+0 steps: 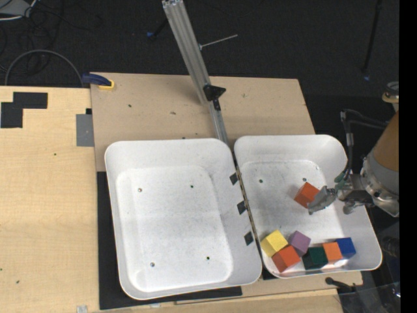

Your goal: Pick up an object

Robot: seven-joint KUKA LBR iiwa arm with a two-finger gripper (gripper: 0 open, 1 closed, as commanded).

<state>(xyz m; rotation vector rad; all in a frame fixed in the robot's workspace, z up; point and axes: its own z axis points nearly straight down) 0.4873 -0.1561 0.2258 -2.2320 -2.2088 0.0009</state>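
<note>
An orange-red block [305, 193] lies in the right bin [287, 150], near its middle right. My gripper [335, 204] reaches in from the right, low over the bin. It is open, its two fingers spread apart with nothing between them. The left finger [318, 203] touches or nearly touches the block's right side, and the block sits outside the gap. Along the bin's front edge lie several more blocks: yellow [274, 241], red [285, 258], purple [300, 241], green [315, 257], orange [333, 250] and blue [346, 246].
The left bin [124, 158] sits beside the right one, with black clips [240, 207] along the shared wall. A slanted aluminium bar [192, 54] rises behind the bins. The wooden bench [163, 106] extends to the back and left.
</note>
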